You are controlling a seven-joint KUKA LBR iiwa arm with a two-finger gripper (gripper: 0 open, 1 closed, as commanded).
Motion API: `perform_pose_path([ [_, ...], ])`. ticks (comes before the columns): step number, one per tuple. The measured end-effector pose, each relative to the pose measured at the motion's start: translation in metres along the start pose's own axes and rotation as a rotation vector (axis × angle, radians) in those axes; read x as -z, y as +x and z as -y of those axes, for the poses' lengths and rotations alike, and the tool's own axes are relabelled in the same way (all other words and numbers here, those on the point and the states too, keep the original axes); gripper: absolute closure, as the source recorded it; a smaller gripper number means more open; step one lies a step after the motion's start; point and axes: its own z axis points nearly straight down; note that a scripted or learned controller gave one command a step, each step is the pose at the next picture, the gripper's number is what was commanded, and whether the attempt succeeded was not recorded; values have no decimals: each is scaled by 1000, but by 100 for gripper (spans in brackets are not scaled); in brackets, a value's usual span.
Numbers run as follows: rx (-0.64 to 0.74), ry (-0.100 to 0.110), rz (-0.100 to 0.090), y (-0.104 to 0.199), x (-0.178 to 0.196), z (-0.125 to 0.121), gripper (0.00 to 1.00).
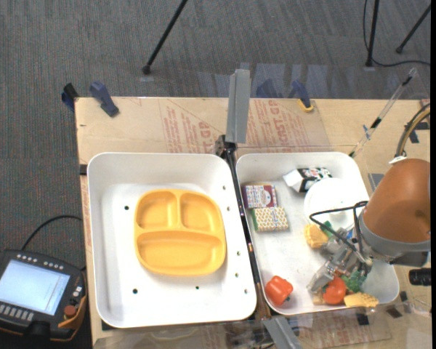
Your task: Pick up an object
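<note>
Hovering over a small red-orange pepper-like toy (335, 291), the arm (396, 209).

Yellow divided plate (180, 232) in left bin (102, 195); tool (333, 271) low among right-bin (276, 257) clutter.

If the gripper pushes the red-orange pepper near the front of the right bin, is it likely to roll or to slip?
The red-orange pepper looks rounded and smooth, so it would probably roll or skid on the right bin floor. Its glossy skin suggests hollow plastic, likely light. It lies alone, with bare floor around it, so nothing close would stop it.
</note>
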Motion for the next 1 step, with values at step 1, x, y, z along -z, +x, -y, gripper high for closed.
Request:
perform_pose_path([
  [1,86,-1,-1,-26,0,34,0],
])
